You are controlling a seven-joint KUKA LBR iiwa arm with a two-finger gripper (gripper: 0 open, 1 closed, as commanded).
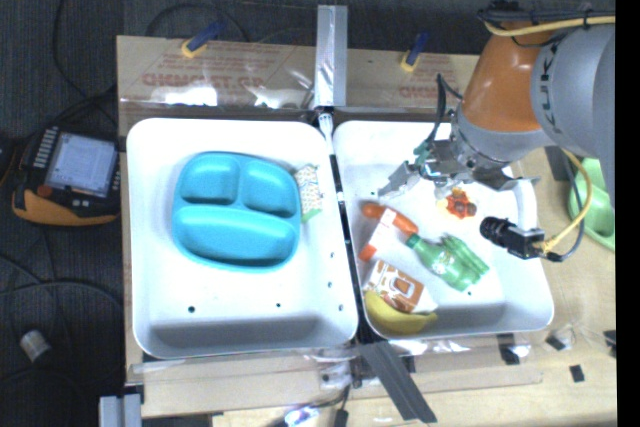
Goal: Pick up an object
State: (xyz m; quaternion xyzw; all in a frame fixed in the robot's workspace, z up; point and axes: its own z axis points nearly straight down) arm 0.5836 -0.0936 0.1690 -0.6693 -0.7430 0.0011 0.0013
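My gripper (pixel 418 177) hangs over the back middle of the right bin (pixel 532 307), open, with nothing between its fingers. Just right of it lies a small orange toy (pixel 459 204). In front of it sit an orange and white carrot-like piece (pixel 388 217) and a green bottle (pixel 450 258) lying on its side. At the bin's front left corner a yellow banana (pixel 400 319) rests under an orange and white packet (pixel 397 287).
The left bin (pixel 150 255) holds a blue divided plate (pixel 238 208) and a small white and green mesh item (pixel 308 187) against the shared wall. A pale green object (pixel 602 207) stands off the bench's right side. A handheld screen (pixel 72 170) lies on the floor at left.
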